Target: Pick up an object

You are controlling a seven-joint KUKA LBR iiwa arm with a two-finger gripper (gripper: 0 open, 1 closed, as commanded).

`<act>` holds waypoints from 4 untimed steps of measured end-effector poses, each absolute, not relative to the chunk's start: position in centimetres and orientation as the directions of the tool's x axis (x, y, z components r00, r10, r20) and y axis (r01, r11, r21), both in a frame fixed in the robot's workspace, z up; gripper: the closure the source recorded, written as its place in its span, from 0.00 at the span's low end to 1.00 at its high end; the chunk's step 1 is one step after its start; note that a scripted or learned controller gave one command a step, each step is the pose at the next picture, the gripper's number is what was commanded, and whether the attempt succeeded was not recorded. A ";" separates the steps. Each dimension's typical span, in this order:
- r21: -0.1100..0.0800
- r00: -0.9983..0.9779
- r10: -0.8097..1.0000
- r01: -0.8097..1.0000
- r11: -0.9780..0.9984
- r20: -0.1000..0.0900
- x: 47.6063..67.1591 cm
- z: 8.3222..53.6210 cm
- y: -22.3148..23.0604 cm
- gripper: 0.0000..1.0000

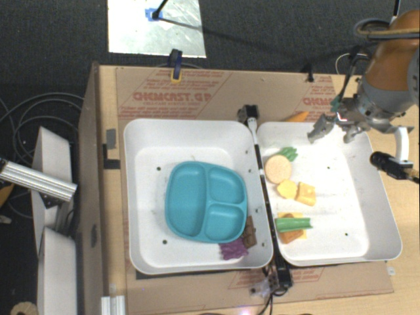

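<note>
My gripper hangs over the far edge of the right bin, fingers open, nothing between them. Below and left of it, in the right bin, lie a round tan cookie with a green piece behind it, a yellow chunk, an orange-yellow cube, and a green stick over an orange piece. The gripper is clear of all of them, above and to their right.
The left bin holds a blue sectioned plate, with a purple item and a brown piece at its near right corner. An orange item lies on the cardboard behind the right bin. A black clamp sits between the bins.
</note>
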State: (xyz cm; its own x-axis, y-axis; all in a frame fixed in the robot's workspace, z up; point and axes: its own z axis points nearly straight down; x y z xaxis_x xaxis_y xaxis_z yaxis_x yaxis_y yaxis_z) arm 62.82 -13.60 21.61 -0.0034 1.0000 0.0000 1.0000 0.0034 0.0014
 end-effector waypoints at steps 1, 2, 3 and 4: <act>-0.009 0.000 1.000 1.000 0.000 0.002 58.9 12.7 -13.7 0.00; -0.004 -0.001 1.000 1.000 0.001 0.001 55.5 8.2 -12.7 0.00; 0.004 -0.002 1.000 1.000 0.002 0.000 55.8 9.5 -12.8 1.00; 0.012 -0.012 1.000 1.000 0.012 0.001 57.5 20.5 -5.7 1.00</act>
